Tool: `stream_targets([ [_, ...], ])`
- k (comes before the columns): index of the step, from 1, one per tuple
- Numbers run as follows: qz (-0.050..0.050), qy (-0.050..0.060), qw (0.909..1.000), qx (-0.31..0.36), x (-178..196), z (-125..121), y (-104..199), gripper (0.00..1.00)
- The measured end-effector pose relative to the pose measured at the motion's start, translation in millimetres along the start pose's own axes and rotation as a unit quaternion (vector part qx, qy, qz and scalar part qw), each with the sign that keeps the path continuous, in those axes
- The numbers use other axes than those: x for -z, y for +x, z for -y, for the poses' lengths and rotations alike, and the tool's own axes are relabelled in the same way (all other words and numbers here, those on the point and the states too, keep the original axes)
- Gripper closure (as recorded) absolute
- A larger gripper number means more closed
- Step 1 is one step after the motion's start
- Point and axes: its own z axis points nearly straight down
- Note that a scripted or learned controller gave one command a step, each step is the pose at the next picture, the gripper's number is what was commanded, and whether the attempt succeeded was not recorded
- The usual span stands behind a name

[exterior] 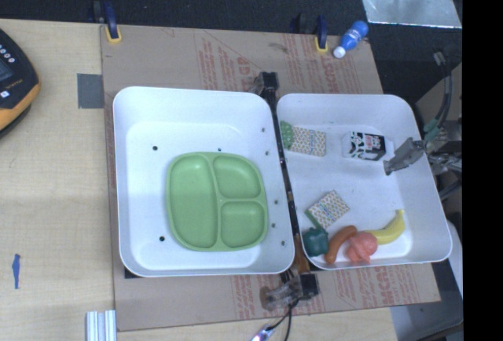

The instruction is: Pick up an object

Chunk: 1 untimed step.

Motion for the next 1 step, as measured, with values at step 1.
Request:
stream_targets([
  [1,0.001,0.0,1.0,0.0,-43.3,-98.6,15.1,0.0],
])
